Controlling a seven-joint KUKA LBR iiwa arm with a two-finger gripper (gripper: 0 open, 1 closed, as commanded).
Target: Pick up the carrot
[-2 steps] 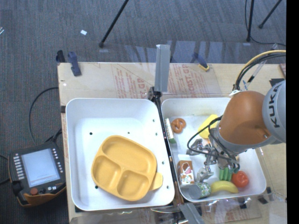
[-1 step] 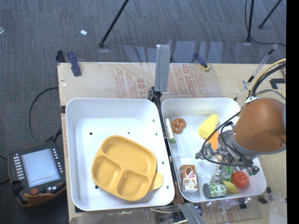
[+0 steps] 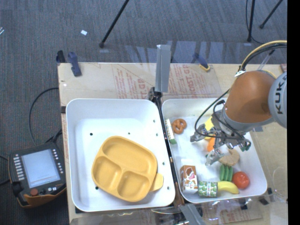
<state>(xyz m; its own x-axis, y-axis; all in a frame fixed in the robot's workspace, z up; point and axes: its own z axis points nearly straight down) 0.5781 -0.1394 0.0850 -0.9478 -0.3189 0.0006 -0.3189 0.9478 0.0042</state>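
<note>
Grey carpet, tripod legs at top of frame; bench (image 3: 117,81) below carries two white bins. Left bin (image 3: 79,125) holds yellow tray (image 3: 124,168). Right bin (image 3: 255,170), you see: pretzel (image 3: 178,124) upper left, carton (image 3: 188,178) and bottle (image 3: 207,189) at lower edge, banana (image 3: 228,187), tomato (image 3: 241,180), green pods (image 3: 226,172), bread (image 3: 230,158). Arm (image 3: 251,97) enters from right. Gripper (image 3: 219,146) low over bin centre. Carrot (image 3: 212,143) orange, directly under gripper, partly hidden. Finger spread: cannot tell. Grasp unconfirmed.
</note>
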